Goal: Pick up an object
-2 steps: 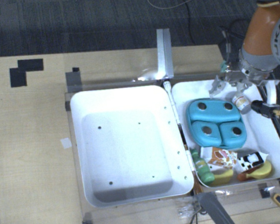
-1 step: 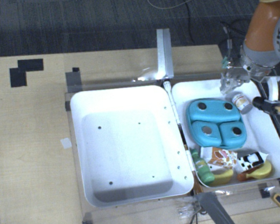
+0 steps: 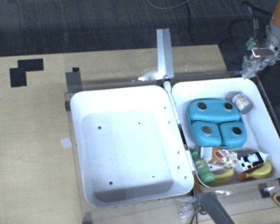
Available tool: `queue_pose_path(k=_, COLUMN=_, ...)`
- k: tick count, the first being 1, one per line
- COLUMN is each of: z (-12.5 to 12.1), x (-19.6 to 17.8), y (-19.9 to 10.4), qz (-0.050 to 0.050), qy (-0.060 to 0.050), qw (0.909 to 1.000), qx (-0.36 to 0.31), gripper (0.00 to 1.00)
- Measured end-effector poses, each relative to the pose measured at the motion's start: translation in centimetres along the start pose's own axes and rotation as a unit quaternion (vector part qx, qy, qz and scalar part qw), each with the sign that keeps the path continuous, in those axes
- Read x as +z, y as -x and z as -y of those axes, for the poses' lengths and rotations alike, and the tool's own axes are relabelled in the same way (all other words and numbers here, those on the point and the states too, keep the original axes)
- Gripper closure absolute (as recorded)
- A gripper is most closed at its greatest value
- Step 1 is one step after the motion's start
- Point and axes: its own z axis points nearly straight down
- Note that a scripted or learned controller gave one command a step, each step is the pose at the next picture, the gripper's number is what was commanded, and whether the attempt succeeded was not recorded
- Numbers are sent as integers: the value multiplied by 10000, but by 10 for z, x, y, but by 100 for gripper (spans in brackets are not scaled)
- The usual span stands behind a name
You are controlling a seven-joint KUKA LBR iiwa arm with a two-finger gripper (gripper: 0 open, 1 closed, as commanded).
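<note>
Right bin (image 3: 271, 119), near edge: green bottle (image 3: 202, 167), printed carton (image 3: 221, 158), black-and-white toy (image 3: 250, 160), yellow pieces. Middle: blue four-dimple tray (image 3: 215, 123). Far corner: small tin (image 3: 241, 102) on its side. Beyond far-right rim: end effector (image 3: 253, 61), above the bench, carrying nothing visible; grip state indeterminable.

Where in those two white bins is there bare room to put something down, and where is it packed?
The left bin offers a wide bare floor, wall to wall. In the right bin, bare strips run along the far wall and the right wall beside the blue tray and the small can. Its near edge is crowded: a green bottle, a carton and bananas.
</note>
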Motion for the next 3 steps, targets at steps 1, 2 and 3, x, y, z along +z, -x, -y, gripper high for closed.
queue_pose_path(k=1, z=0, x=-31, y=0, qz=-1, qy=1, qw=9879, qx=-1549, gripper=100)
queue_pose_path(k=2, z=13, x=16, y=3, qz=-8, qy=-9, qw=9942, qx=-1072, gripper=100)
queue_pose_path(k=3, z=-1, x=-45, y=3, qz=0, qy=3, qw=9817, qx=-1902, gripper=100)
